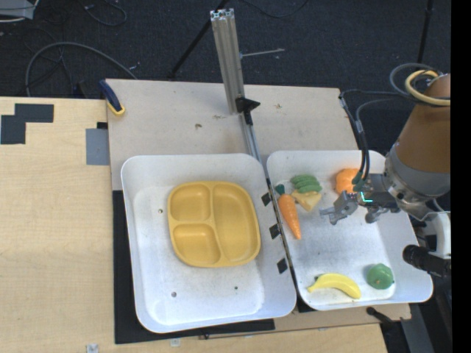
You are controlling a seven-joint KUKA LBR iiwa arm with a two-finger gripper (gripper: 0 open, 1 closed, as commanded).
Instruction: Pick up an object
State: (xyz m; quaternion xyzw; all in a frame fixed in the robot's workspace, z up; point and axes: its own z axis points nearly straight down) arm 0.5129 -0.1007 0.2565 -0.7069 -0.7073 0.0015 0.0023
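Observation:
The right bin (pixel 412 289) holds an orange carrot (pixel 289 215) by its left wall, a green and pale yellow toy food piece (pixel 306 191) at the back, an orange fruit (pixel 346 180), a yellow banana (pixel 335 285) at the front and a green round fruit (pixel 380 276) at the front right. My gripper (pixel 358 209) hangs over the middle of this bin, just in front of the orange fruit. Its two grey fingers are spread apart with nothing between them.
The left bin (pixel 147 285) holds a yellow divided plate (pixel 214 223). A metal post (pixel 228 57) rises behind the bins. A blue and yellow tool (pixel 112 98) lies at the board's back left corner. Black clips (pixel 276 230) sit along the divide between the bins.

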